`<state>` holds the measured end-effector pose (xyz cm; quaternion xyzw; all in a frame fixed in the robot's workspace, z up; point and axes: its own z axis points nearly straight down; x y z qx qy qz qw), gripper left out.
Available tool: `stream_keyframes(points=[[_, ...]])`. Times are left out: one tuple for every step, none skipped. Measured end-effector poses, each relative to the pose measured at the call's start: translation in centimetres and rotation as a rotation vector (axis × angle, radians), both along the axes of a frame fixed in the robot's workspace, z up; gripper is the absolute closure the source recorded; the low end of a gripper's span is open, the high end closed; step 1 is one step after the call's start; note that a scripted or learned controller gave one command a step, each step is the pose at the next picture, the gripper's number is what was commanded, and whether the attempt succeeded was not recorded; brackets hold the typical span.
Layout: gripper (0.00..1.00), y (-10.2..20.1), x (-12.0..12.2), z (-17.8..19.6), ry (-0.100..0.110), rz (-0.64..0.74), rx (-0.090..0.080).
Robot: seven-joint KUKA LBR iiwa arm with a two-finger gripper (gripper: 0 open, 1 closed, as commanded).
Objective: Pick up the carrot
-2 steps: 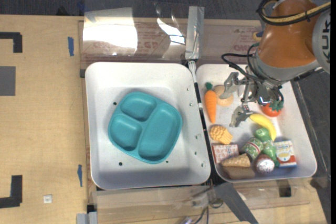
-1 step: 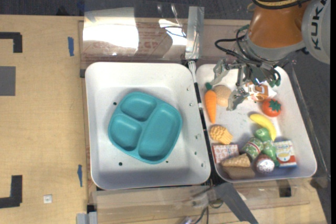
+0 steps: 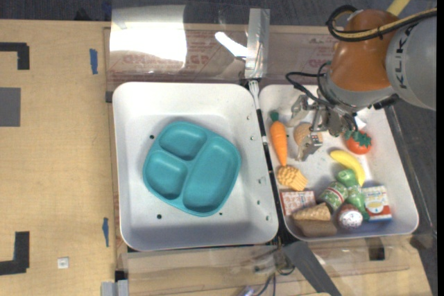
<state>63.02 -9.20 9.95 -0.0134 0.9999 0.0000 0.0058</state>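
We locate the carrot (image 3: 279, 141) in the right bin (image 3: 406, 180), lying lengthwise along the bin's left wall with its green top pointing away from the camera and its tip pointing towards a yellow corn cob (image 3: 292, 178). The hand (image 3: 313, 128) hangs just beside the carrot on its right, above the bin floor and not touching it; the metal linkage is cluttered in this view, so we cannot tell whether it stands apart or together. For a sound grasp we judge that the hand should shift left until it is centred over the thick upper half of the carrot, closing across the carrot's width, not along it. We note little clearance on the wall side, so one fingertip may strike the bin rim. The banana (image 3: 347, 164) and tomato (image 3: 359, 141) lie well clear.
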Motion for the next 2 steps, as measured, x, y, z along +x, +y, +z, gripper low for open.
stream_keyframes(points=[[0.0,-0.4,-9.9,-0.9,-0.003,-0.233,0.002],[0.0,7.3,-1.9,9.3,-0.007,-0.213,0.006]])
